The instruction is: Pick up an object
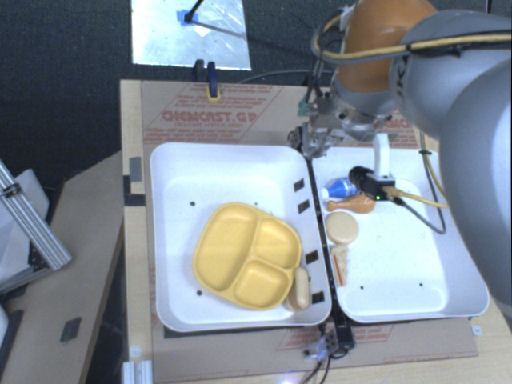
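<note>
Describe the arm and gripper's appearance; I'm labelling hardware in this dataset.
The grey rounded arm carries a glossy orange band above the wrist. Yellowish and dark cables loop around that band and trail down along the arm's side. Below it sits the small grey metal gripper, with thin wires running into it.

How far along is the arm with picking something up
Done: the arm has reached in, and the claw hangs above the rim between the two bins. In hand: nothing shows between its fingers. Left: the whole pick. The yellow tray and the small tan piece lie in the left bin; the round beige disc and a blue item lie in the right bin.
</note>
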You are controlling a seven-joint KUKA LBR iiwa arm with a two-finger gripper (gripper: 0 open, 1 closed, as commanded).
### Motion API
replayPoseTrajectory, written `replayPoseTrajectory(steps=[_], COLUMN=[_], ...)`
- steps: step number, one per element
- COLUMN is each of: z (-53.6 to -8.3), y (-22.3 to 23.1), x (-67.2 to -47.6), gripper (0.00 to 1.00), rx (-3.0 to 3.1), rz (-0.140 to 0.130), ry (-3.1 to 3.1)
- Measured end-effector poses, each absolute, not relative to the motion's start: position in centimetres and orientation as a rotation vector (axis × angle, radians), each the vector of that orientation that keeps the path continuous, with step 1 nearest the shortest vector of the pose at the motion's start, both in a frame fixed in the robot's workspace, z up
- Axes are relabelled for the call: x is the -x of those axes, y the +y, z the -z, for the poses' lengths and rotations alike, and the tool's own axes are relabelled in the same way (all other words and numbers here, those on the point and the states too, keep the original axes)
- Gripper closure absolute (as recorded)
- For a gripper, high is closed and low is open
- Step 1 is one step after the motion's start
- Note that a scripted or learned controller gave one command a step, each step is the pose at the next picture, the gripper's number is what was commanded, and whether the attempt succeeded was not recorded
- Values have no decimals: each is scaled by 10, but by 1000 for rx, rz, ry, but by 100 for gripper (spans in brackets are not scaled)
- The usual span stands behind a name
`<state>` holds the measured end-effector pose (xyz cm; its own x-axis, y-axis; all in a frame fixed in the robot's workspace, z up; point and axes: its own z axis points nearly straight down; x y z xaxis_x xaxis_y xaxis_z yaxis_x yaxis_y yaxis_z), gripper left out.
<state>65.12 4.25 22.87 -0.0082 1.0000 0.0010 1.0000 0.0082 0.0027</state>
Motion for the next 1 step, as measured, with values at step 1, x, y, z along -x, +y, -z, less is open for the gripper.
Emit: replayPoseTrajectory(steps=[1], z=[-218], y=[92], x=[-652], gripper=[100], rx=[-2211], rz=[-4], ry=[2232])
